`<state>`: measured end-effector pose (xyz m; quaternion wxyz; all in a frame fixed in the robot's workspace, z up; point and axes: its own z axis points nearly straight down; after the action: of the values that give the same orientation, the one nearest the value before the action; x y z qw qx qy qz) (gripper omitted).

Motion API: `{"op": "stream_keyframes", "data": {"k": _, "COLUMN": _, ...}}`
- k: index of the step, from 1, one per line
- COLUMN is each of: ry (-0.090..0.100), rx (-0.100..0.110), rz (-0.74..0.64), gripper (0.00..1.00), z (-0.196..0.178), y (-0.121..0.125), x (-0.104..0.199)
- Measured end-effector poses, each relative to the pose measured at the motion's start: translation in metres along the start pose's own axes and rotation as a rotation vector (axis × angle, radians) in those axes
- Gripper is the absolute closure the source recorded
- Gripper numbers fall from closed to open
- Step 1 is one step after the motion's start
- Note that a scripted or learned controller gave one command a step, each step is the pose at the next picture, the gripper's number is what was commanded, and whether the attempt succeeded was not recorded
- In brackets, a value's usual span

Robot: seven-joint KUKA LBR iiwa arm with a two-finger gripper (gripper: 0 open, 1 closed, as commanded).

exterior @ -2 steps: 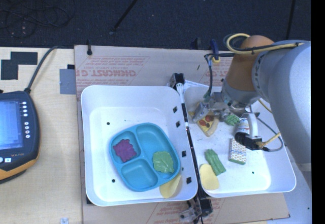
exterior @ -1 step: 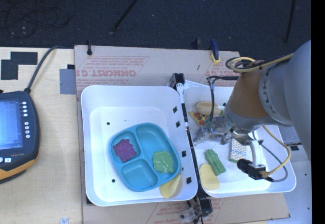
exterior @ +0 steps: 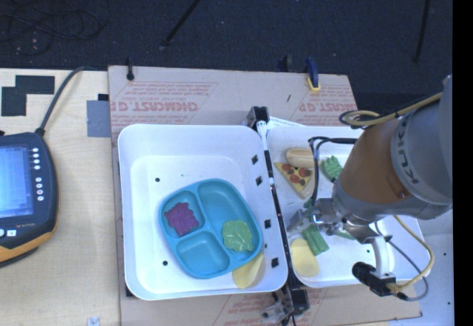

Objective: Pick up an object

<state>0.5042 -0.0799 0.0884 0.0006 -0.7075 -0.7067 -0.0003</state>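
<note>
The gripper (exterior: pixel 319 222) is low in the right bin (exterior: pixel 336 279), close over a green piece (exterior: pixel 316 240) beside a yellow piece (exterior: pixel 304 257). Its opening cannot be told. The green piece should be centred before 1 firm closing is made.

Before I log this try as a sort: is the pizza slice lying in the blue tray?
No: the pizza slice lies in the right bin, apart from the blue tray in the left bin.

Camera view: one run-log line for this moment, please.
arm: over right bin | hand: low, by green piece | blue tray: left bin
</note>
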Motion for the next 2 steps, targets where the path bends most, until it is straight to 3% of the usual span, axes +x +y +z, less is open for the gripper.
{"op": "stream_keyframes", "data": {"k": 1, "ry": 0.001, "rx": 0.000, "rz": -0.002, "gripper": 0.00, "z": 0.000, "y": -0.010, "x": -0.010}}
{"op": "stream_keyframes", "data": {"k": 2, "ry": 0.005, "rx": 0.001, "rz": 0.003, "gripper": 1.00, "z": -0.011, "y": -0.010, "x": -0.010}}
